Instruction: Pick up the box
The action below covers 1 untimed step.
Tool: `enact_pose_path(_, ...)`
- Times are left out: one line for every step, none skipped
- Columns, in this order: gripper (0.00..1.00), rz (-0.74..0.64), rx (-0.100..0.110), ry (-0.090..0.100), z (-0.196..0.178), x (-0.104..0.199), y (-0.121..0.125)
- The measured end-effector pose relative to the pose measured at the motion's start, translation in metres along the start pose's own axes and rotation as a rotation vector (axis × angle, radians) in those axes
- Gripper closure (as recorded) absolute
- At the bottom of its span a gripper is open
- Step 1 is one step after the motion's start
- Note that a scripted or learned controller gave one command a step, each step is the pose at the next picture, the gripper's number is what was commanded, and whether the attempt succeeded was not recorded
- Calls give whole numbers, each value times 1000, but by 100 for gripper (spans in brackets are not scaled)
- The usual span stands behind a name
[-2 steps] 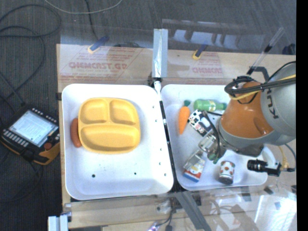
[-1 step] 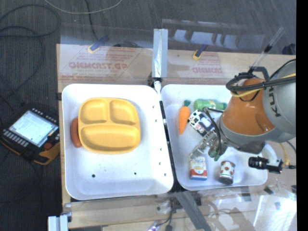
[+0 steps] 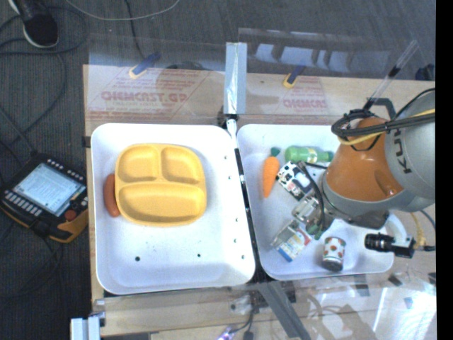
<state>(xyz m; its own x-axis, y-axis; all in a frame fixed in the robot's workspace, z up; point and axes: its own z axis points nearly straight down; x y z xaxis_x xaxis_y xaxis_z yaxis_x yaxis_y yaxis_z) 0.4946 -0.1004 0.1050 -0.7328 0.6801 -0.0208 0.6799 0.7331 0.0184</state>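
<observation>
A small white box (image 3: 290, 244) with blue and red print lies tilted near the front of the right bin (image 3: 368, 266). My gripper (image 3: 308, 214) hangs right over the box's upper right end, at the tip of the grey and orange arm (image 3: 368, 172). Whether it touches the box cannot be told. A black-and-white patterned carton (image 3: 289, 174) lies just behind the gripper.
The right bin also holds a carrot (image 3: 269, 176), a green bottle (image 3: 306, 154) at the back and a small can (image 3: 333, 252) right of the box. In the left bin (image 3: 170, 261) a yellow divided plate (image 3: 161, 184) sits partly over a sausage (image 3: 110, 195).
</observation>
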Motion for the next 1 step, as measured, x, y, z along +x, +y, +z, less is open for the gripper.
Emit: enact_pose_path(100, -1, -1, 3, -7, 0, 2)
